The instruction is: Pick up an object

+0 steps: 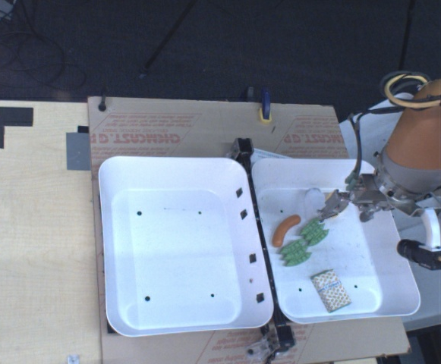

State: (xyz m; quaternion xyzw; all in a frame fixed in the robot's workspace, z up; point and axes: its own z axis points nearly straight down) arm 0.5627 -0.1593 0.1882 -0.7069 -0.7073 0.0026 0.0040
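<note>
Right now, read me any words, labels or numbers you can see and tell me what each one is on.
Red print on the cardboard sheet under the bins: upside down and blurred, not readable for certain.
More red print on its front edge: too small to read.
Patterned packet in the right bin: no legible text.

Overhead light, even and fairly bright on bench. White bins [174, 245] near overexposed; floor detail washed out. Soft shadows along the inner walls. Background above the bench dark, cables barely legible. Overall soft focus, low resolution; the arm [417, 139] is slightly blurred.
</note>
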